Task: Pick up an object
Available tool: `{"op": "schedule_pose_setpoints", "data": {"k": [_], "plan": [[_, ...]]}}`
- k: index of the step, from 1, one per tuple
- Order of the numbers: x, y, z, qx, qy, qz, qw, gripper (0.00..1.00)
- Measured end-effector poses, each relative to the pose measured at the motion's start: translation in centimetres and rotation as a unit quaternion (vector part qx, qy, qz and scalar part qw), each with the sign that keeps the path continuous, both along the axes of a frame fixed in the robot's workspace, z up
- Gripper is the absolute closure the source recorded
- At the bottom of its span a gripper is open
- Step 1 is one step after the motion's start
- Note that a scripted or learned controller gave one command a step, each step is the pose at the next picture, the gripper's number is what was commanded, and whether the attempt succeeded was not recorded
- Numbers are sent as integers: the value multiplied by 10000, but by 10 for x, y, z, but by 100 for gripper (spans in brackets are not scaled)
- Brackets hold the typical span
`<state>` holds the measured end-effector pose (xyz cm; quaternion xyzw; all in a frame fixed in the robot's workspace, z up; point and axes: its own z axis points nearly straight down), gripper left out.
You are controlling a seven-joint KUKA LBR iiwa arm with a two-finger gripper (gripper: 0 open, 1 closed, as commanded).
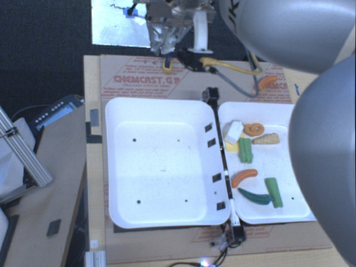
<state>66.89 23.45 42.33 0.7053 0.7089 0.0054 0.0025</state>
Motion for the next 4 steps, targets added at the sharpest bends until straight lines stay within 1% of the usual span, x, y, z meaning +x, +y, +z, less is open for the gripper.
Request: {"op": "schedule_pose_setpoints", "data": {"k": [1, 2, 3, 4], "plan": [[-2, 0, -152, -35, 104, -18, 9999, 100], [-15, -9, -111, -13, 43, -24, 10000, 100], [1, 0, -43, -1, 8, -4, 10000, 100], [-72, 0, -172, -35, 120, -17, 9999, 100]]}}
